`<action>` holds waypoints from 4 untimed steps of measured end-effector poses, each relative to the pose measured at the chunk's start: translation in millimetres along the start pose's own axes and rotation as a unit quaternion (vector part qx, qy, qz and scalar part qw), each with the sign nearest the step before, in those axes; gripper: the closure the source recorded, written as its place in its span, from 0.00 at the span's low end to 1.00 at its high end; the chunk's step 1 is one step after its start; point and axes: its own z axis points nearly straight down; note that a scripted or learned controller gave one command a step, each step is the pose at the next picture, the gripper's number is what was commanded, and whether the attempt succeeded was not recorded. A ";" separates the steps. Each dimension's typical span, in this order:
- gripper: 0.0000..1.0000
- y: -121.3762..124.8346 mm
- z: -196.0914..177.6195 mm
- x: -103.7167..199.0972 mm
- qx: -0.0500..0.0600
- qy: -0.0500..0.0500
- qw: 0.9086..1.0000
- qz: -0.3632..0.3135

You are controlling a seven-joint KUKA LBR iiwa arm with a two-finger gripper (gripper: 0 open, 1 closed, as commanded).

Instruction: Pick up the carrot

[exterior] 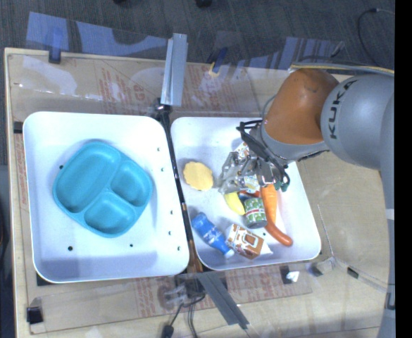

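The grey arm [353, 118] with its orange band reached in from the right over the right-hand white bin [206, 136], and its hand [242, 173] hung low over the middle of that bin, among the clutter; whether the hand was spread or pressed together could not be told from the view. The carrot [273, 213] lay in the same bin just right of the hand, its leafy end up by the wrist and its orange tip pointing toward the bin's near right corner, and nothing showed it caught between the fingers. A yellow, rounded piece of toy food [198, 175] sat just left of the hand. A small yellow item [234, 203] and a green can [254, 213] lay just below the hand, touching or nearly touching the carrot's left side. Nearer the bin's front edge lay a blue bottle [208, 232] and a brown carton [247, 241]. The left-hand white bin [44, 252] on the counter [346, 259] held a blue divided tray [104, 187].
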 end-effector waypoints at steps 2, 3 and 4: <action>1.00 50.3 -72.0 -25.0 0.001 -0.004 0.988 0.153; 1.00 72.3 7.2 6.7 0.000 0.000 1.000 -0.005; 1.00 87.6 -1.2 23.0 0.003 -0.003 0.976 -0.220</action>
